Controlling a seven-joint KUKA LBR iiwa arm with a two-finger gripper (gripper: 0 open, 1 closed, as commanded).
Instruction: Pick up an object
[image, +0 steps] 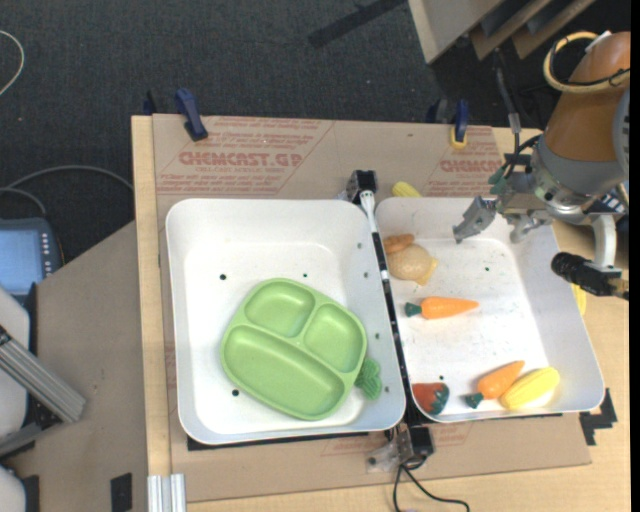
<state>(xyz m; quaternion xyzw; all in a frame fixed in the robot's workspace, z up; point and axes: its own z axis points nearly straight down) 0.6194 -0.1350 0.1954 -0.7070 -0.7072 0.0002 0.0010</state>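
The right bin (535, 300) holds toy foods: a pale bun-like piece (410, 263) with an orange bit (399, 242) behind it, a carrot (446, 308) in the middle, and an orange piece (498, 379), a yellow piece (530, 388) and a red-and-green piece (431, 396) along the front. My gripper (497, 224) hangs over the bin's back right part, its two fingers apart with nothing between them. It is to the right of the bun and behind the carrot.
The left bin (200, 240) holds a green divided plate (294, 346) with a small green piece (370, 377) at its right edge. A yellow item (406, 189) lies on the cardboard behind the right bin. Blue clamps (190, 113) hold the board's back edge.
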